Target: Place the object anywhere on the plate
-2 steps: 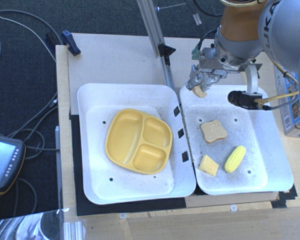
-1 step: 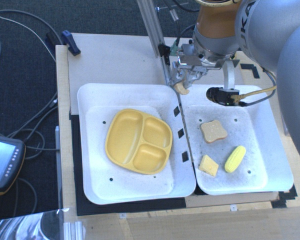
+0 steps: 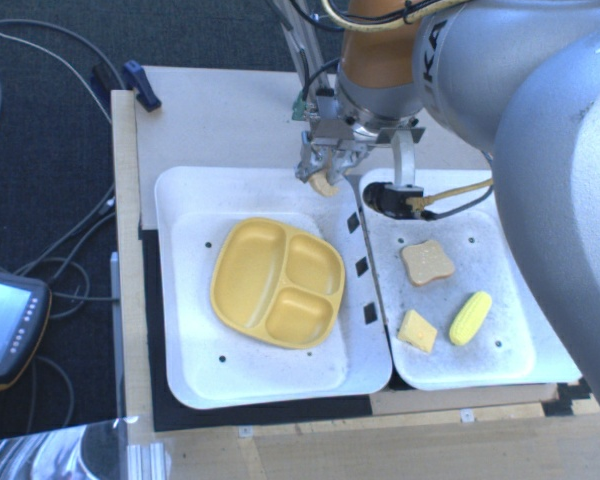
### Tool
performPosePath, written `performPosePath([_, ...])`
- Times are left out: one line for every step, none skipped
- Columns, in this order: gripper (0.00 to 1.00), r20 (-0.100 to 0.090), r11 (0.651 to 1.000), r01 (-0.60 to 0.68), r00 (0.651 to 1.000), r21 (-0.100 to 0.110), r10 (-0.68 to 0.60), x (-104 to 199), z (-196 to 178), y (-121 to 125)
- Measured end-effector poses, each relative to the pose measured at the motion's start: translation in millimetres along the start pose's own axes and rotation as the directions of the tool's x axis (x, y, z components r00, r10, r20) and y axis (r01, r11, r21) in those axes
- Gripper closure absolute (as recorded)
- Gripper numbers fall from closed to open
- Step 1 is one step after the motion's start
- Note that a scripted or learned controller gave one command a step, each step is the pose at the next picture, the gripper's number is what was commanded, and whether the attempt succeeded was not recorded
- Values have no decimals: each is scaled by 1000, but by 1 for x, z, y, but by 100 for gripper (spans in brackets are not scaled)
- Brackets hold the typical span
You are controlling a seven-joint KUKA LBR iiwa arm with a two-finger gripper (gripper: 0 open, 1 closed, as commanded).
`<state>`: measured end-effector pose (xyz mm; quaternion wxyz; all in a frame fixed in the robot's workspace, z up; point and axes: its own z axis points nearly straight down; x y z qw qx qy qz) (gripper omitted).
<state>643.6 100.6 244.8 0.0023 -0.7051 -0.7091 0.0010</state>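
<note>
A yellow divided plate (image 3: 277, 282) lies in the left bin (image 3: 190, 368). My gripper (image 3: 323, 176) hangs above the far right corner of that bin, beyond the plate. Its fingers are shut on a small tan object (image 3: 324, 184), which shows between the fingertips. The object is held off the bin floor, clear of the plate's far rim.
The right bin (image 3: 510, 363) holds a slice of toy bread (image 3: 427, 262), a yellow cheese wedge (image 3: 417, 331) and a yellow corn cob (image 3: 470, 317). The big grey arm covers the right side. A blue clip (image 3: 141, 84) sits on the bench's far left corner.
</note>
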Motion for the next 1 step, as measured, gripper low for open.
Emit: performPosePath([0, 2, 1000, -4, 1000, -3, 4, -3, -2, 1])
